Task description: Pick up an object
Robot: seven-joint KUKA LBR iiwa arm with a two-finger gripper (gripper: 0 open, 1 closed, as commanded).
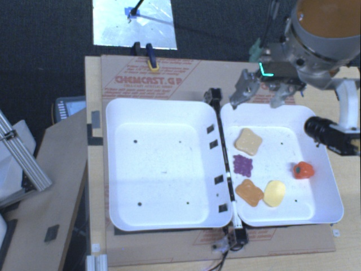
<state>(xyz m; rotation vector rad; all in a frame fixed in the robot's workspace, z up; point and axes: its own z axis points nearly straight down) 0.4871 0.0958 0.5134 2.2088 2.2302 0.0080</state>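
The left bin (158,168) lies bare beside the right bin (324,208), which holds a tan toast piece (248,141), purple cluster (242,165), orange slab (249,192), yellow piece (274,193) and red tomato (303,170). Above its far rim hangs the gripper (261,95), spread and carrying nothing. It looks like the approach step; next it must choose one and descend.

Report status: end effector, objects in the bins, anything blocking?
End effector open, above right bin's far edge, holding nothing. Five objects in right bin; nearest is tan piece. Nothing blocking.
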